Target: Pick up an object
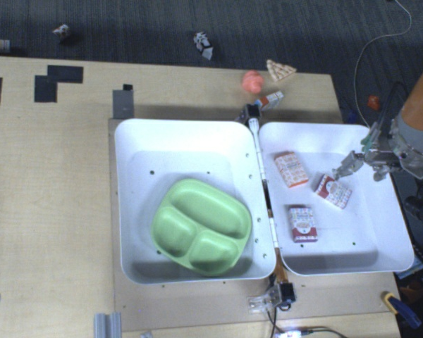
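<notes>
While the left bin [127, 189] holds a green tray [201, 225], three packets lie in the right bin [388, 252], the gripper [343, 169], fingers spread, above the 3 o'clock packet [333, 191].

A robotics lab, by every sign — a pale wooden bench [49, 189] with black tape marks, two white bins [127, 210] fixed side by side at its middle. Beyond the bins lies dark carpet [162, 13] strewn with small stray objects; right of the bins a black cable [381, 41] loops — beside the grey-and-orange arm [416, 125].
</notes>
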{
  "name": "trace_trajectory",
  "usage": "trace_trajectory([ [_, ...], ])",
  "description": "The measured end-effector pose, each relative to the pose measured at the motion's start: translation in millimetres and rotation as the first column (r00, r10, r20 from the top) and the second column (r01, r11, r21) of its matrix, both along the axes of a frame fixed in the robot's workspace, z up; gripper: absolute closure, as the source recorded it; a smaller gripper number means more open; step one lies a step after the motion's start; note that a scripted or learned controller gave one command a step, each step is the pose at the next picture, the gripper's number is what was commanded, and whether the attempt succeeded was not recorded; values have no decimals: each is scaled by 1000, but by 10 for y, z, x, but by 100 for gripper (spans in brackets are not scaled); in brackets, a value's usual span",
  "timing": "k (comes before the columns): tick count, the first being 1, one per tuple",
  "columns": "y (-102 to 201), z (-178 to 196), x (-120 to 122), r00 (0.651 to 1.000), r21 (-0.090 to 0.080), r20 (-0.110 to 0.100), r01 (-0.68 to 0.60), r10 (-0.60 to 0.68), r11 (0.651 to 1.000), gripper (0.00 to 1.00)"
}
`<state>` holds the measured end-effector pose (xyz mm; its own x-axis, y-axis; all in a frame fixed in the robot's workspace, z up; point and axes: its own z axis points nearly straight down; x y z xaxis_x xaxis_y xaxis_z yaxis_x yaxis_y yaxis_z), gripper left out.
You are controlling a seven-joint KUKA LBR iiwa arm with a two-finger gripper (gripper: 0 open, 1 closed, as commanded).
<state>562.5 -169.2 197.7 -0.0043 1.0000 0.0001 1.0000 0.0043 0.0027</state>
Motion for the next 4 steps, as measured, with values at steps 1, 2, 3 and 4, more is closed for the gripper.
trace_trajectory([
  [1,653,-1005,20,1000,-2,11,1,-1,1000,0],
  [2,644,-890,36,1000,-6,17,2,-2,1000,100],
  [3,645,-892,34,1000,-5,17,2,-2,1000,0],
  [4,653,-784,47,1000,-5,20,0,0,1000,100],
])
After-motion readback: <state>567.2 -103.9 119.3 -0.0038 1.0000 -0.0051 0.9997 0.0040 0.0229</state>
